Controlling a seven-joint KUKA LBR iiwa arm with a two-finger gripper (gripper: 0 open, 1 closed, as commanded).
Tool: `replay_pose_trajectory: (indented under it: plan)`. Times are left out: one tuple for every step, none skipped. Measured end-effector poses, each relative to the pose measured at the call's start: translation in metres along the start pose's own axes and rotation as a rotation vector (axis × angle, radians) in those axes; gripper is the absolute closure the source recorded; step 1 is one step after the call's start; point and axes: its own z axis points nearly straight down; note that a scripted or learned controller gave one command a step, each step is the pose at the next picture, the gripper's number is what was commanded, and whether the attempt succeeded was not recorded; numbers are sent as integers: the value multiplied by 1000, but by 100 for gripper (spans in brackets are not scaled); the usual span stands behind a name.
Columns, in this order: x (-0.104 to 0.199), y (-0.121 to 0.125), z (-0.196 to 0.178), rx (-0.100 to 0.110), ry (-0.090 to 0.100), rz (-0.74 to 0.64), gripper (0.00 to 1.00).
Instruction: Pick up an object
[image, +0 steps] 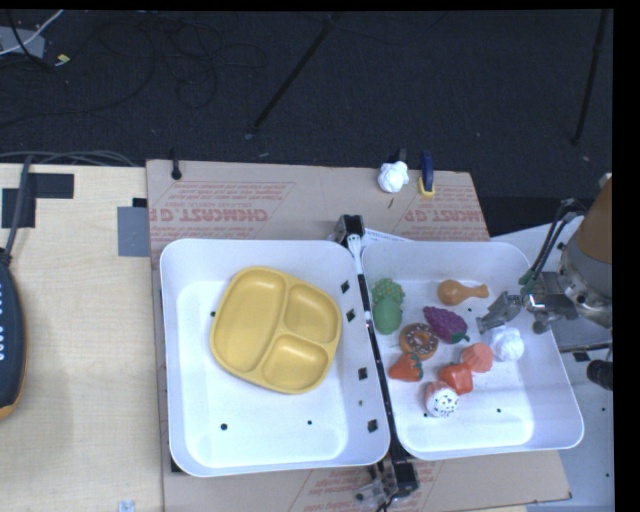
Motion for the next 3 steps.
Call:
replay_pose_trajectory:
  plan:
    - [47,-36,119,2,1,3,0]
    - [43,-36,104,1,1,11,100]
    - [158,-20,10,-7,4,-12,100]
